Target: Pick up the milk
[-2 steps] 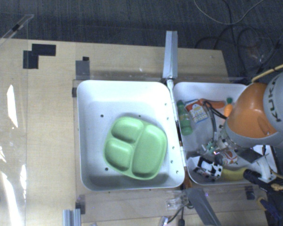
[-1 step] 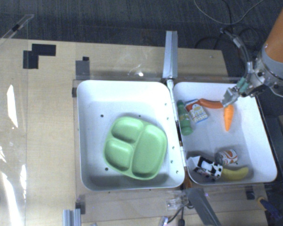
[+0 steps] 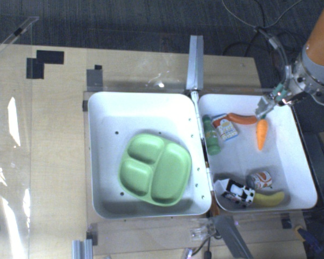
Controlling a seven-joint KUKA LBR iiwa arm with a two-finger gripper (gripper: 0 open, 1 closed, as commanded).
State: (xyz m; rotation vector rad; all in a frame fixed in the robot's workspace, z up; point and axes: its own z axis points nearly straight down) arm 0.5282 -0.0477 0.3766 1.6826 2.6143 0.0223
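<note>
the milk, a small black-and-white cow-patterned carton, lies on its side at the near edge of the right bin, close to that bin's near left corner. it touches the banana lying just to its right. a round red-and-white can sits just behind the banana. further back in the same bin: a green bottle along the left wall, a small juice box beside it, a sausage behind the box, and a carrot pointing toward the near side. the left bin holds a green divided plate. both bins rest on the table.

the arm enters from the upper right, orange band uppermost, wrist angled down and to the left. the gripper hangs over the far right part of the right bin, just above the sausage's end and the carrot's top, well apart from the milk. nothing is seen between the fingers; how far they are open cannot be told.
</note>
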